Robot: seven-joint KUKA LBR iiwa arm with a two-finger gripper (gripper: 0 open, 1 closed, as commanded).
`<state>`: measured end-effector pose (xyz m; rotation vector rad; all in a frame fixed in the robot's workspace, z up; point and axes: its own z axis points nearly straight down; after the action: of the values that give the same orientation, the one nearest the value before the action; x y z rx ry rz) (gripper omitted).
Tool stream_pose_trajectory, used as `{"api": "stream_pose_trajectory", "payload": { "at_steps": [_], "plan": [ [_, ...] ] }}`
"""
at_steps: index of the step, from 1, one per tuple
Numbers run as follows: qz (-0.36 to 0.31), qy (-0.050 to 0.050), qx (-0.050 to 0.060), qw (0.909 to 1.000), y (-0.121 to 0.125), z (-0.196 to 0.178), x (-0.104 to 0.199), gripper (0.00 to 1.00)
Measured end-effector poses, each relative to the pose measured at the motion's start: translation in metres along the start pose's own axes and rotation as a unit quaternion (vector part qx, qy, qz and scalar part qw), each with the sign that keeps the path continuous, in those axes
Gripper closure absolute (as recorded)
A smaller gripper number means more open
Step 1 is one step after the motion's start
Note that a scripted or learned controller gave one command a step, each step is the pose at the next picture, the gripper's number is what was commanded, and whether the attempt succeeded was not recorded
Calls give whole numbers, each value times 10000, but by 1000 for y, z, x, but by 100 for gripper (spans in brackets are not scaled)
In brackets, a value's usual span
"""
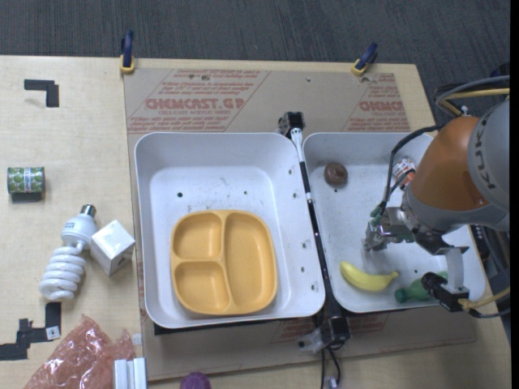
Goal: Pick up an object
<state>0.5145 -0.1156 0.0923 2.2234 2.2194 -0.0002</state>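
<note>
Closest to us in the right bin (357, 148), a yellow banana (367, 278) and a green toy (415, 291) lie on the floor, and nothing is picked up yet. The claw (378, 237) hangs just above the banana, and I cannot tell how it is set. Farther back a small brown thing (336, 173) sits alone, so the grabbing and lifting are still to do.

Plate (225, 261) in left bin (154, 177), banana (368, 277) right.

Two white bins (154, 217) sat side by side. The left one held one yellow divided plate (224, 261); the right one held one banana (367, 277), one brown ball (336, 173) and one green object (415, 290). Beside them lay one light bulb (66, 258), one white cube (113, 246) and one green can (26, 181).
</note>
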Motion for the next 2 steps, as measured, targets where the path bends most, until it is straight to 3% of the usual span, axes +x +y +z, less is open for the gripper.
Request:
{"api": "stream_pose_trajectory", "payload": {
  "at_steps": [1, 2],
  "plan": [
    [-15, -4, -5, 10000, 72, -1, -13, 0],
    [3, -2, -2, 10000, 25, 0, 4, 0]
  ]
}}
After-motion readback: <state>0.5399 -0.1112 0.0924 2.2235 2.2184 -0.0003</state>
